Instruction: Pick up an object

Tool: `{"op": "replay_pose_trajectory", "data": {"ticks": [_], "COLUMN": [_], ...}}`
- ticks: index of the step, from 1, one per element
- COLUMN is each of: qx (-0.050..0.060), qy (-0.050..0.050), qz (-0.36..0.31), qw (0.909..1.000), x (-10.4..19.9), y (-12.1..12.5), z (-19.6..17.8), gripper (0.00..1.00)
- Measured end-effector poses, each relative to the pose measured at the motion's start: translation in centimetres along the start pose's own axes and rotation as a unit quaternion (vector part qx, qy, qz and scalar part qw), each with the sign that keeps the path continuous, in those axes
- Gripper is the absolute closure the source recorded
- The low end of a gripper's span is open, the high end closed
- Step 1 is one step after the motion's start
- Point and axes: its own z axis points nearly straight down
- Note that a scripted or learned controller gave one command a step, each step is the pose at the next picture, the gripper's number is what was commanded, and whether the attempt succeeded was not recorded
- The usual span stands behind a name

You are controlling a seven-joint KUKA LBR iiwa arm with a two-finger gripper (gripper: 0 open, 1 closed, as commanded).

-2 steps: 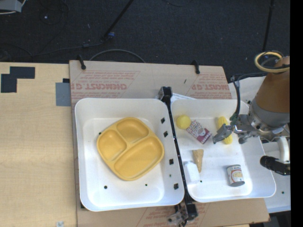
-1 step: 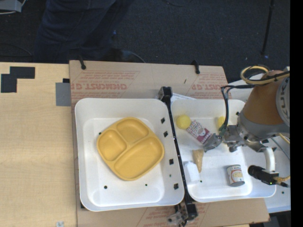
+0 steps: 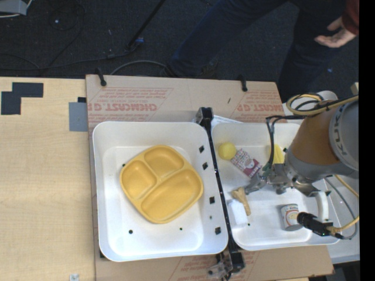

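Note:
In the right bin (image 3: 263,239) lie a yellow ball (image 3: 227,151), a pink and white packet (image 3: 246,163), a tan stick-like piece (image 3: 241,199) and a small can (image 3: 289,216). A yellow object (image 3: 278,154) peeks out behind the arm. My gripper (image 3: 256,185) reaches in low from the right, its tip just right of the tan piece and below the packet. Nothing is visibly held.
The left bin (image 3: 111,227) holds a yellow divided plate (image 3: 162,183). A black divider (image 3: 212,180) runs between the two bins. Cables and a white cup sit at the bench's right edge. A person's hand (image 3: 335,37) is at the top right.

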Motion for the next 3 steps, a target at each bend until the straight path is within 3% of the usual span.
{"op": "replay_pose_trajectory", "data": {"ticks": [1,3], "qx": [-0.001,-0.002], "qy": [0.0,0.0], "qz": [0.001,-0.002], "qw": [1.0,1.0], "x": [-0.1,1.3], "y": [0.1,0.2], "z": [-1.3,-10.5], "gripper": [1.0,1.0]}}
